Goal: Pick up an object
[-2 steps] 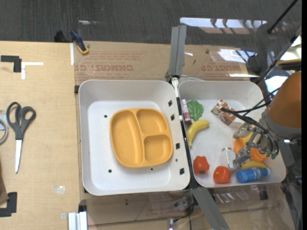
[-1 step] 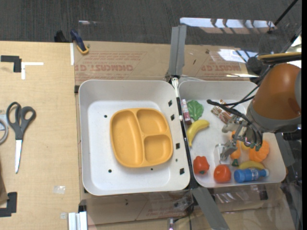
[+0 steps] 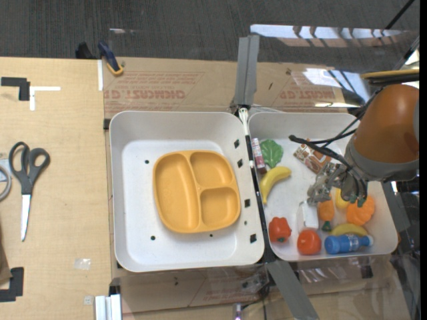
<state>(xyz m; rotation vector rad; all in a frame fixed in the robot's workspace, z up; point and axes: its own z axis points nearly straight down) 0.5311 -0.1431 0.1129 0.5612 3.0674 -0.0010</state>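
Hand (image 3: pixel 331 191), finger state unclear, low in right bin (image 3: pixel 280 122), just above orange toy (image 3: pixel 326 211).

- A light wood-grain tabletop (image 3: pixel 60 179) fills the 9 o'clock side of the view.
- Dark grey, ribbed-looking floor (image 3: pixel 167 12) runs across the 12 o'clock edge, beyond the tabletop.
- A brown cardboard sheet (image 3: pixel 167 89) with reversed red lettering lies flat near 12 o'clock, just past the bins.
- Scissors (image 3: pixel 27 179) with black handles rest at 9 o'clock, blades pointing toward 6 o'clock.
- A blue-and-yellow clamp (image 3: pixel 110 57) sits at 11 o'clock on the tabletop's far edge.
- Black brackets (image 3: pixel 17 87) mark the tabletop at 10 o'clock and 7 o'clock.
- Bright window-like reflections (image 3: pixel 327 32) gleam at 1 o'clock on a glossy surface.
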